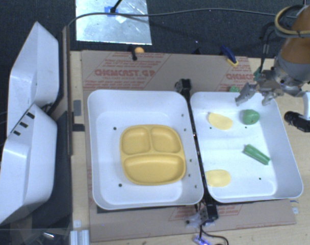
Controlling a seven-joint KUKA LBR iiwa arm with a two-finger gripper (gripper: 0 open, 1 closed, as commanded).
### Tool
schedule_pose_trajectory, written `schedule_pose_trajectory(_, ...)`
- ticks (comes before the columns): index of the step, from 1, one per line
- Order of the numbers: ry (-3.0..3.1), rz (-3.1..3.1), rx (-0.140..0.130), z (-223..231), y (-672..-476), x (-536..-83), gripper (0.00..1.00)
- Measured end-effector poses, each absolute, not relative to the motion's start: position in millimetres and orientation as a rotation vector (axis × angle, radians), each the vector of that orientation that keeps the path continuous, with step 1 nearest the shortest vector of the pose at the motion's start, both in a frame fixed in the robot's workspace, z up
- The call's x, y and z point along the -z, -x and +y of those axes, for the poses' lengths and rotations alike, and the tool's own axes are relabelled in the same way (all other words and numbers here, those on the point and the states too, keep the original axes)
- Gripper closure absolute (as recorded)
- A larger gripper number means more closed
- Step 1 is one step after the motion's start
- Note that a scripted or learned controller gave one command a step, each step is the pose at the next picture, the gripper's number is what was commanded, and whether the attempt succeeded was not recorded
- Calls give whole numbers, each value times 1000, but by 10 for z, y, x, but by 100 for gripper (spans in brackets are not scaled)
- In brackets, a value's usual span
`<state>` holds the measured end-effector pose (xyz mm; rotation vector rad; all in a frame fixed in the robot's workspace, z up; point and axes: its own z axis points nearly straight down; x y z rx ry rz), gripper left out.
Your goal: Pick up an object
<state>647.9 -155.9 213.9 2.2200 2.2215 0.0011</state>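
Observation:
The right bin (pixel 282 152) holds a round green piece (pixel 250 117), a long green piece (pixel 256 154), and two flat yellow pieces: one near the back (pixel 220 121) and one near the front (pixel 217 177). My gripper (pixel 256 97) hangs over the bin's back edge, just above the round green piece. Its two grey fingers (pixel 243 95) are spread apart with nothing between them.
The left bin (pixel 109 106) holds a yellow divided tray (pixel 152 154). A metal sheet (pixel 113 13) lies beyond the bins. White housings (pixel 27 116) stand at the left. Cables run across the back and beside the arm at the right.

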Motion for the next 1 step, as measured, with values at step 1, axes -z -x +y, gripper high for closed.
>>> schedule_pose_trajectory(1,-2223,2223,2,-1619,-6481,-1703,0)
